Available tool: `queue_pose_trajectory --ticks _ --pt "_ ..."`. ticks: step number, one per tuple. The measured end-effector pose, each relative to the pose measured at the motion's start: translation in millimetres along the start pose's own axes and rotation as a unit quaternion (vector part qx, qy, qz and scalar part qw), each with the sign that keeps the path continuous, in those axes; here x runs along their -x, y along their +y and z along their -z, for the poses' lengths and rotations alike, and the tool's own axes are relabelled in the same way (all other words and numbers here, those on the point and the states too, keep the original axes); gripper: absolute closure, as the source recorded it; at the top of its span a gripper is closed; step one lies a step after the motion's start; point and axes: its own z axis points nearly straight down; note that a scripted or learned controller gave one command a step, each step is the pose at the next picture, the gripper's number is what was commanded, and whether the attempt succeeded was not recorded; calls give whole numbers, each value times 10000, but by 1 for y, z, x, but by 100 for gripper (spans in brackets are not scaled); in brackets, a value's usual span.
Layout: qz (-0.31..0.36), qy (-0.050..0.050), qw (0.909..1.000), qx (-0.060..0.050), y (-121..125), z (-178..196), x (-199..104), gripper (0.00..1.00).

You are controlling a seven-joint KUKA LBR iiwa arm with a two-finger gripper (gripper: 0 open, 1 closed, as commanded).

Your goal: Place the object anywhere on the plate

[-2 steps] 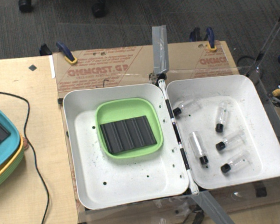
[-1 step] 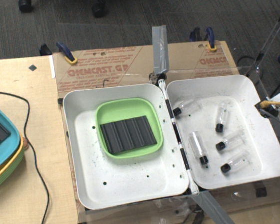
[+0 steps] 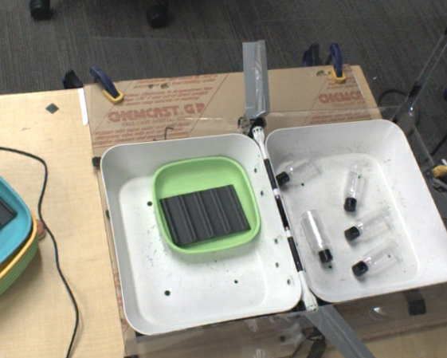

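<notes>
Now | centre vial (image 3: 317,236), right bin (image 3: 411,162): long axis near–far, cap nearward | plate (image 3: 203,174), left bin (image 3: 144,291)

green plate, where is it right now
In the camera view the green plate sits in the left white bin, toward its upper middle, with a black ridged insert on it.

Glossy green plastic plate (image 3: 202,180) with matt black ribbed insert (image 3: 205,215); clear plastic vials (image 3: 316,232), black-capped

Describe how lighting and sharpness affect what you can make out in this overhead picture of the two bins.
Camera view: even, soft light, faint shadows; the green plate and its dark ridged insert read crisply; the clear tubes nearly vanish against the white right bin, only black caps standing out.
</notes>
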Motion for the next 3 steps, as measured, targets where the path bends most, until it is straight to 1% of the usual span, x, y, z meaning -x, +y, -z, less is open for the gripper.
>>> queue_pose_trajectory --ticks 1,2,3 --pt "-8 0 10000 -3 -1 -11 0 0" --pt "-4 1 10000 -1 -1 -13 0 0" --pt "26 2 10000 12 -1 137 0 0"
